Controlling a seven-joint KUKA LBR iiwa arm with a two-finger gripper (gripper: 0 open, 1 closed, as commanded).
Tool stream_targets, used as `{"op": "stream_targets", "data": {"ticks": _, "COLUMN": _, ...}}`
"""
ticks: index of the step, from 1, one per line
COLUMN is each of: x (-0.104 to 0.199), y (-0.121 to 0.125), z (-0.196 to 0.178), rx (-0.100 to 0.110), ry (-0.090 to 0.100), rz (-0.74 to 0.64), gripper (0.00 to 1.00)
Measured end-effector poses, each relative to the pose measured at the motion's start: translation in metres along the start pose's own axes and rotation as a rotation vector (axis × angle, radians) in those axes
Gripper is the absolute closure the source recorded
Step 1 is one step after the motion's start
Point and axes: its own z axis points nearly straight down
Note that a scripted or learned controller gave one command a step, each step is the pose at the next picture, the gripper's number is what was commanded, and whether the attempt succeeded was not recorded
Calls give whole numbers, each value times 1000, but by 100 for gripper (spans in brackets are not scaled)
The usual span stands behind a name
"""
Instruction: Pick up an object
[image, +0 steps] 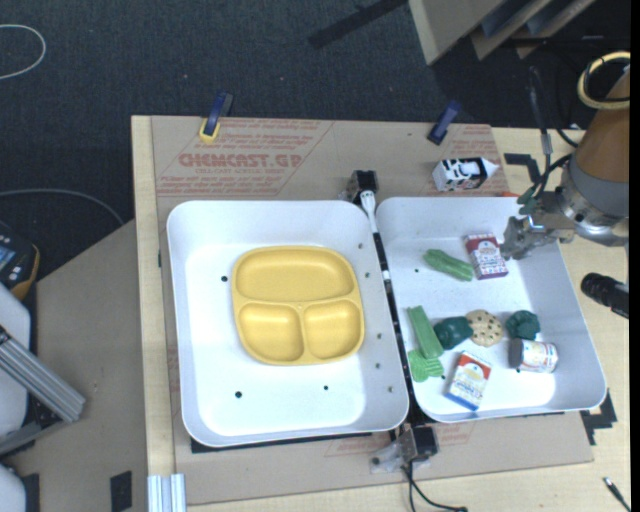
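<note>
Hovering over the right bin's (590, 340) far right side, our gripper (522, 238) sits just beside a small red carton (485, 256); we cannot tell its state. Past the carton lies a green pod (448, 265), while a cookie (484, 326) and a can (535, 355) lie nearer the camera.

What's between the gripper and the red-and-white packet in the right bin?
Nothing visible. The gripper sits just right of the red-and-white packet, with bare right bin floor around them. The green pod lies on the packet's far side.
</note>
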Motion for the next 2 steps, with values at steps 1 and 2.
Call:
{"op": "stream_targets", "data": {"ticks": 1, "x": 0, "y": 2, "z": -28, "rx": 2, "ry": 0, "rz": 1, "gripper": 100}}
{"op": "stream_targets", "data": {"ticks": 2, "x": 56, "y": -15, "z": -37, "rx": 11, "ry": 6, "rz": -4, "gripper": 100}}
